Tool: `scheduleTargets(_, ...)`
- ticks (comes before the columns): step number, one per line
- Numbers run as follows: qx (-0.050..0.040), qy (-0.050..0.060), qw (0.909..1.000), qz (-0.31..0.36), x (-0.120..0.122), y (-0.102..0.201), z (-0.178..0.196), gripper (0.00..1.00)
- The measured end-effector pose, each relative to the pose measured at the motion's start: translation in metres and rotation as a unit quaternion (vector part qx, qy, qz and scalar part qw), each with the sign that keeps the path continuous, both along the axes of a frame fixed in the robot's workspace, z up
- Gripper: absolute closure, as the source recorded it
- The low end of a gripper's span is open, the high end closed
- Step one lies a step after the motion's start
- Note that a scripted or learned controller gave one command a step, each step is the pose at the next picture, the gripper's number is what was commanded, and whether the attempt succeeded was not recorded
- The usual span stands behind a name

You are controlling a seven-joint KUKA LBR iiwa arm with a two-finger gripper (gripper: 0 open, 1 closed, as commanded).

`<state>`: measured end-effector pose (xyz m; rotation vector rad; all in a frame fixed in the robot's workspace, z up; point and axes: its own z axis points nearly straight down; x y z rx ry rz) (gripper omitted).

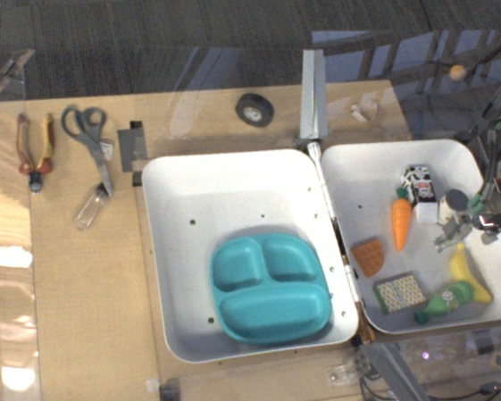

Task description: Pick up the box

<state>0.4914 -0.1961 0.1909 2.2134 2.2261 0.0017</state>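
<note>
A small box [420, 185] printed in black, white and red lies near the back of the right bin [355, 174], just above a carrot [400, 223]. My gripper [451, 222] hangs over the right side of that bin, a little to the right of and below the box, with a gap between them. It comes in from the right edge, and nothing shows between its fingers. A flat patterned tan packet [398, 292] lies near the bin's front.
The right bin also holds an orange waffle piece [369, 256], a banana [469, 276] and a green bottle [442, 301]. A teal divided tray [270, 289] lies in the left bin [179, 203]. Scissors [90, 137], pliers [33, 148] and a tape roll [254, 109] rest on the bench.
</note>
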Motion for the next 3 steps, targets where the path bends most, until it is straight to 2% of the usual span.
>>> scheduleTargets(1,0.0005,-0.001,0.9994,-0.035,-0.003,0.06,-0.02,0.0)
scheduleTargets(2,-0.0001,-0.005,0.9998,-0.019,0.0,0.082,-0.1,0.0)
scheduleTargets(3,-0.0039,-0.008,0.9924,0.123,0.001,0.087,-0.101,0.0)
